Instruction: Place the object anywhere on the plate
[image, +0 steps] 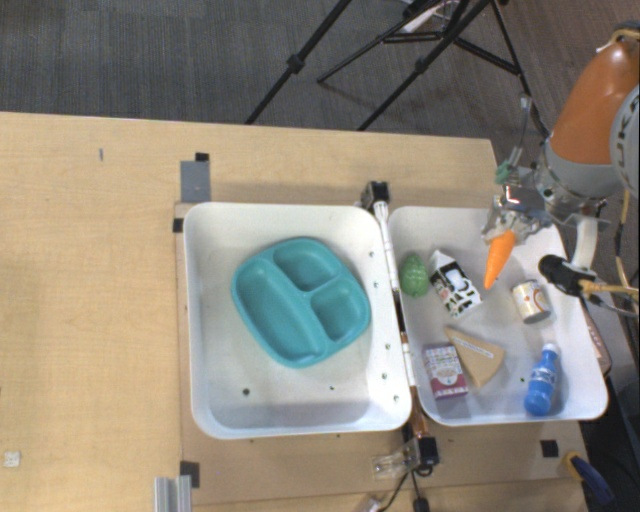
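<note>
Your gripper (510, 222) hung over the right bin (590, 400), pinching the carrot (498, 260) by its top, well right of the teal plate (300, 300); next, I judge, came the carry leftward and release.

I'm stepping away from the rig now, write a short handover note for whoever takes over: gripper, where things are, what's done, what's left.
Gripper: above the right bin's far edge, a carrot hanging point-down from its fingers.
Plate: teal, three compartments, in the left bin, nothing on it.
Also in the right bin: green ball, milk carton, can, wedge, pink box, blue bottle.
Done: carrot picked up.
Left: carry it over to the left bin and set it anywhere on the plate.
</note>
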